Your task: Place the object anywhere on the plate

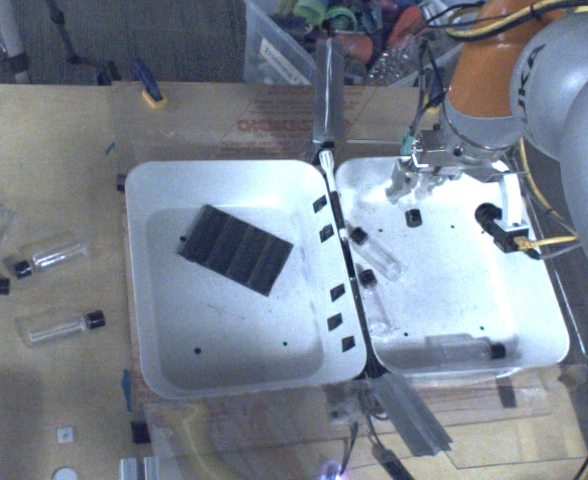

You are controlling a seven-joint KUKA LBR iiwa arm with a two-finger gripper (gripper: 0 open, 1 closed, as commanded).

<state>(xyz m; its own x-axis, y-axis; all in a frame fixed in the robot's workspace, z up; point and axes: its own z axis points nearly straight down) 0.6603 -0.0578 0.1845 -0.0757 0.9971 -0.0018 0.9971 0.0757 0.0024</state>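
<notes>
Wooden bench [54, 138] is seen from above w/ two white bins side by side. Left bin [174, 183] holds a dark ribbed plate [236, 249], tilted, near its middle. Right bin [454, 308] holds clear vials w/ black caps: one [376, 258] by the divider, another [464, 348] along the near wall. Gripper [411, 183] hangs over the right bin's far-left part, apart from both vials; finger state can't be told. More vials [59, 323] lie on the bench, left of the bins.

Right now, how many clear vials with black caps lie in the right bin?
2 that I can make out: one vial near the divider, one vial along the front wall. The arm may hide more.
</notes>
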